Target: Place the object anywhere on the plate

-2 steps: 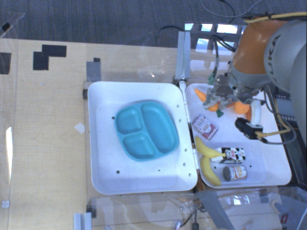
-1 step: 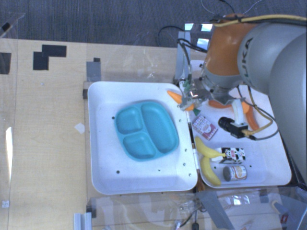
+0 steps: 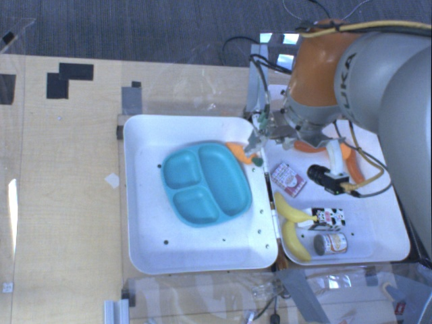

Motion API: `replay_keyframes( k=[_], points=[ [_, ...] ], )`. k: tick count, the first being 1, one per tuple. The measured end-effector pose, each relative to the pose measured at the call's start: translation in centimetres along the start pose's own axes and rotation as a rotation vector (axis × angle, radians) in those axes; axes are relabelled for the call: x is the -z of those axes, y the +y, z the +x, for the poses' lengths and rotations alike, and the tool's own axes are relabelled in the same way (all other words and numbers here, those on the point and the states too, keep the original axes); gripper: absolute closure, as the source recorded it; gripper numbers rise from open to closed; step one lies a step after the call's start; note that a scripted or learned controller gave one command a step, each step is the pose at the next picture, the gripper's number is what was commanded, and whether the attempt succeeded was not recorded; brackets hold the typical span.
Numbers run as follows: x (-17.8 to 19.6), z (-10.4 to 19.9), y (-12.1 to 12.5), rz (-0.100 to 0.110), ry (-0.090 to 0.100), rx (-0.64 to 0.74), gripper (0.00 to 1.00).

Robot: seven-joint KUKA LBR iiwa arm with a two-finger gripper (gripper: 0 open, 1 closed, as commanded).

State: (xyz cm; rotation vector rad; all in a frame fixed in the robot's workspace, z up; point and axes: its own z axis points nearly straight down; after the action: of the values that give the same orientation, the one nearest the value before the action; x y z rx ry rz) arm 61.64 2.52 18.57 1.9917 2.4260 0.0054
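A small can lies on its side at the near edge of the right bin. A banana curves just beside it toward the near left corner, and a little black-and-white carton sits against the banana's far side. Farther back, near the bin's left wall, a small red-and-white box lies tilted.

The arm reaches in over the far right corner of this bin, with its orange band above the wrist. The wrist is bent down and to the left, so the tool points at the wall shared by the two bins, close to their far ends. The tool is small and blurred against the white rim, and I cannot tell whether it is spread, pressed together or pinching anything.

Just beside its tip an orange piece lies in the left bin near the far right corner. It touches the far right rim of the blue plate and appears to rest partly on it. The plate has three compartments and sits mid-bin, well apart from the near edge.

The arm's bulk covers the right bin's far right corner. A long orange thing – perhaps a carrot – is partly hidden behind the wrist. The pale table stretches off to the left.
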Motion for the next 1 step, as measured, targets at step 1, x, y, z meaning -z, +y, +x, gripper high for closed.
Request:
replay_keyframes(
  k=[1],
  points=[
    [1.18, 0.08, 0.18, -0.005, 0.0, 0.003, 1.0]
  ],
)
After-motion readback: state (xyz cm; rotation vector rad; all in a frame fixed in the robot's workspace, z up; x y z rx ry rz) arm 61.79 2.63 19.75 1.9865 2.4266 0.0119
